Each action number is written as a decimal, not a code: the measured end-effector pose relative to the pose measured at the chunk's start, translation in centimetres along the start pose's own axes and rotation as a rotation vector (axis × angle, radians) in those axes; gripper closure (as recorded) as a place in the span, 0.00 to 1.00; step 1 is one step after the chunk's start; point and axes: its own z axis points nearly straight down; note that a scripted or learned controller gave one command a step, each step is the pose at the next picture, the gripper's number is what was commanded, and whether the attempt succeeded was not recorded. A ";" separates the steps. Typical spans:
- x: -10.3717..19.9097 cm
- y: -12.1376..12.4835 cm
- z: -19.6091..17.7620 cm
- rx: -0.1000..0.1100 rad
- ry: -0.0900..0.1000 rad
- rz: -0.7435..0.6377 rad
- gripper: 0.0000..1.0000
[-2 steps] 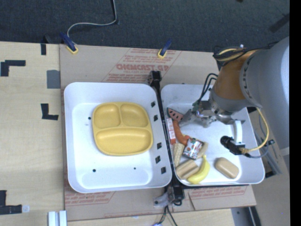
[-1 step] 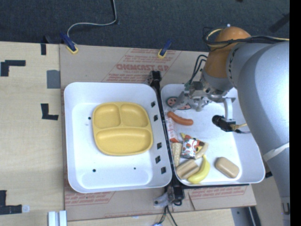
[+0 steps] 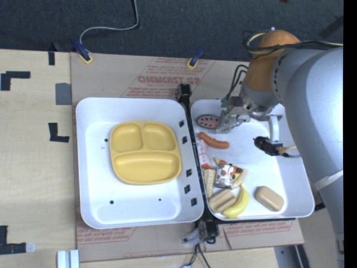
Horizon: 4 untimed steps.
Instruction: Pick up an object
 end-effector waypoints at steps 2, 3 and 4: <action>1.7 0.6 0.8 -0.031 0.002 0.004 0.00; 1.7 0.6 -0.1 -0.030 0.001 0.003 1.00; 1.1 0.6 -0.3 -0.034 -0.009 0.006 0.00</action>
